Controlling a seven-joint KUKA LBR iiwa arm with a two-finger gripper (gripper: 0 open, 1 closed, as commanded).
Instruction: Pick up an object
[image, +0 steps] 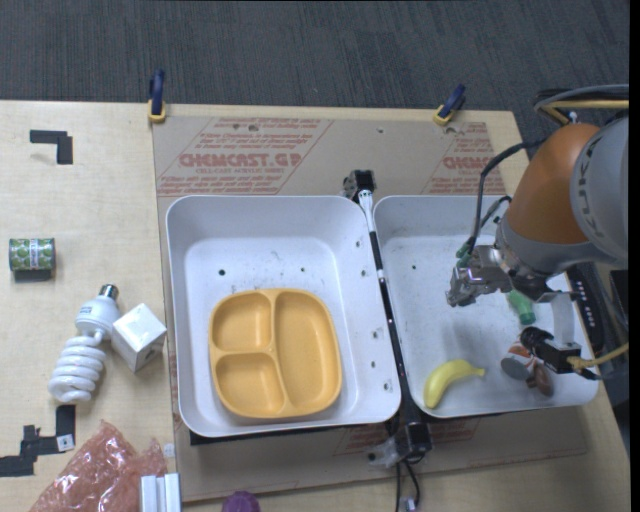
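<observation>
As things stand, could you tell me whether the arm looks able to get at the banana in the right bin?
Probably yes. The banana lies in the open on the right bin's floor with nothing over it, and the end effector hangs just above and behind it in the same bin.

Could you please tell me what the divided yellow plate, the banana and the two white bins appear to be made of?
The yellow three-compartment plate looks like moulded plastic with a matte finish: uniform colour, soft rounded ridges. The small yellow banana is likely a plastic replica, given its even colour, though real fruit cannot be excluded. The left white bin and right white bin seem to be smooth, thin plastic with rounded corners and faint sheen.
</observation>
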